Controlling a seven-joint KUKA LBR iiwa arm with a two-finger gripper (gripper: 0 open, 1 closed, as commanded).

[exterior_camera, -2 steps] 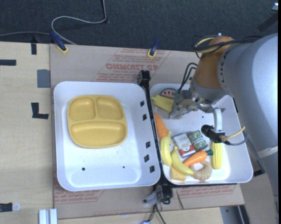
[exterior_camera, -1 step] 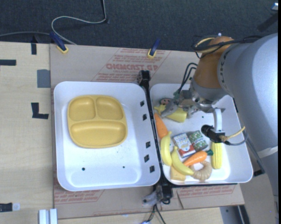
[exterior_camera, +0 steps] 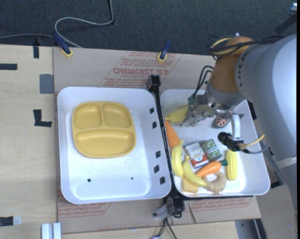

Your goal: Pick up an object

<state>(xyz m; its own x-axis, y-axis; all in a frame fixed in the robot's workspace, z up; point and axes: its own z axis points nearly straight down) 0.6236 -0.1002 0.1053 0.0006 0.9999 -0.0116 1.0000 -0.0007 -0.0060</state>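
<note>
While the pincer [exterior_camera: 195,114] hangs low in the right bin [exterior_camera: 254,183], grip state unclear, yellow divided plate [exterior_camera: 104,129] in left bin [exterior_camera: 70,183]

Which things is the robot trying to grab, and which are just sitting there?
For the job: gripper, lemon, two carrots, banana, corn cob, small cartons, right bin.

Just lying about: yellow divided plate, left bin, blue clamps.

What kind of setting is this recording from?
Probably a robotics lab bench for grasping trials: two white bins clamped on cardboard, toy food such as a banana, and a yellow divided plate under the gripper.
</note>
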